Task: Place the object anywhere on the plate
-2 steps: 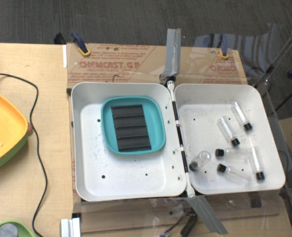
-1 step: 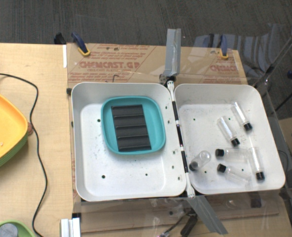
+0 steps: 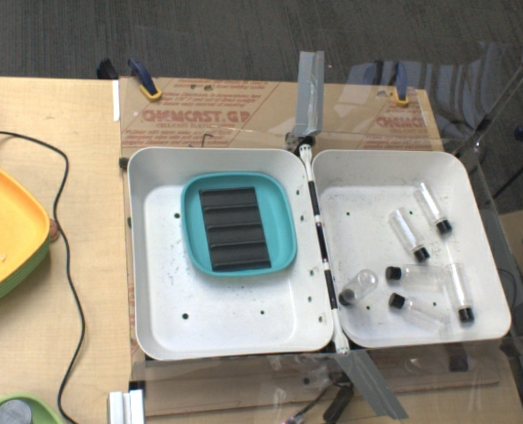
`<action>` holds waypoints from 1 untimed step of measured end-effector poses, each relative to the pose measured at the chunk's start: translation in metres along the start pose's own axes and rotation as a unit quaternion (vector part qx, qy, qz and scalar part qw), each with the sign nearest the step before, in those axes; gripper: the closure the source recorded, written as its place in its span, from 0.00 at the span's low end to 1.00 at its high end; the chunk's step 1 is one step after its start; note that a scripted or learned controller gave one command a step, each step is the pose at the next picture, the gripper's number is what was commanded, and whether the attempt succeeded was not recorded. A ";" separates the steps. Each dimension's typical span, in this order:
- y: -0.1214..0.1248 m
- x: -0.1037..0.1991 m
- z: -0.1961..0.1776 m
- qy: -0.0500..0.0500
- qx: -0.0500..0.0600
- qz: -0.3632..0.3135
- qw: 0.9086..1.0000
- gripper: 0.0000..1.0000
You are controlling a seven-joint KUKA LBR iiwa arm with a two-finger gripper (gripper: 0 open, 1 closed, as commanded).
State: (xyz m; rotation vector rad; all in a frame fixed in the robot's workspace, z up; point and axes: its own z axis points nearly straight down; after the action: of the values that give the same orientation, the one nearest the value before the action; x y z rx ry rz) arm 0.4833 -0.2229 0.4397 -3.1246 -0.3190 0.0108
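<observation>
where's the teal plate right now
In the camera view the teal plate lies in the left white bin, toward its upper middle, with a black ribbed insert on it. The clear vials are in the right bin.

Counts on the bench

Two white bins: left bin, right bin. One teal plate bearing one black ridged block. About six clear vials, at three o'clock.

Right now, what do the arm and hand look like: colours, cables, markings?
This frame gives me nothing to judge that on. I can describe this much: a teal plate with a black ribbed insert in the left bin, and clear black-capped vials in the right bin.
</observation>
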 end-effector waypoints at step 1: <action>-0.001 -0.003 0.000 0.000 0.000 0.001 1.000 0.00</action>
State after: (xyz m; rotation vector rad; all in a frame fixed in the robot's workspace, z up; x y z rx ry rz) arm 0.4801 -0.2227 0.4396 -3.1247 -0.3172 0.0113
